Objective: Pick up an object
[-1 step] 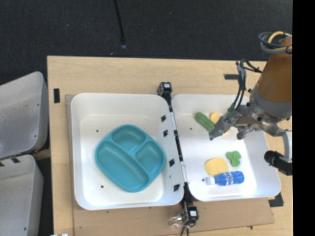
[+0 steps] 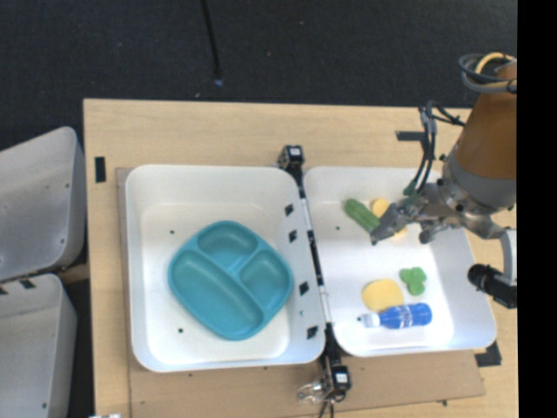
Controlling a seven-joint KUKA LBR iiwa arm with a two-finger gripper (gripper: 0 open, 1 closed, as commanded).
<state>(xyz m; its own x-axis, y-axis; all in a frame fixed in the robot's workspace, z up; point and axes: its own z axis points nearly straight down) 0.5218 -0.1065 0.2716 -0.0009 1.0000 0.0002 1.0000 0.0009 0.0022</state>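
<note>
**Pincer low over the right bin's far side**

Pincer [image 2: 393,223] hangs low in the right bin [image 2: 452,338], at the end of the grey arm with its orange band [image 2: 487,138]. Its dark fingers lie over a yellow piece [image 2: 380,206] and just beside a green oblong piece [image 2: 358,212], which sits to its left; whether the fingers stand wide or narrow, or grip anything, cannot be told. Nearer the camera than the pincer, well apart from it, lie a small green toy [image 2: 413,278], a yellow rounded lump [image 2: 382,293] and a blue bottle [image 2: 400,317] on its side with a white cap. Far to the pincer's left, across the divider, a teal divided plate [image 2: 230,277] rests in the left bin [image 2: 148,207].
</note>
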